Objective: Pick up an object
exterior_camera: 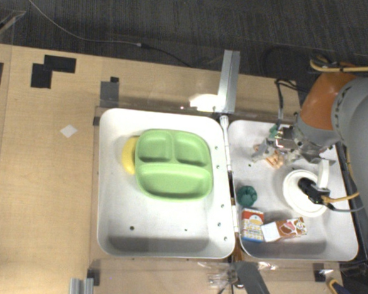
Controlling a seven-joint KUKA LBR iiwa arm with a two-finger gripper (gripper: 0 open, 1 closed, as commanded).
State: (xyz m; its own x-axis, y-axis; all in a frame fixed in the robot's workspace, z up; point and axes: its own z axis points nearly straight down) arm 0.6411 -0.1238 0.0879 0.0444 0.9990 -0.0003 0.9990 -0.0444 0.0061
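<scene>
1. Ball (247, 194), dark green and round, lies on the floor of the right bin (334, 242). It sits close to the wall shared with the left bin (153, 229) and touches nothing.
2. Gripper (273, 151) hangs over the far part of that same bin. I cannot tell whether it is open or closed. A small orange-brown bit (272, 161) at its tip is too blurred to name.
3. From the gripper, the ball lies toward the bench's near edge and slightly to the view's left, with bare floor between them.
4. Being round, the ball has no long axis, so I judge wrist angle matters little. The move needs a shift toward the near edge, then a straight descent.
5. Carton (252, 224), box (270, 231) and packet (292, 227) huddle together by the near wall, further off. The ball looks the nearer and freer pick.
6. Plate (173, 163), green, lies in the left bin, well apart.
</scene>
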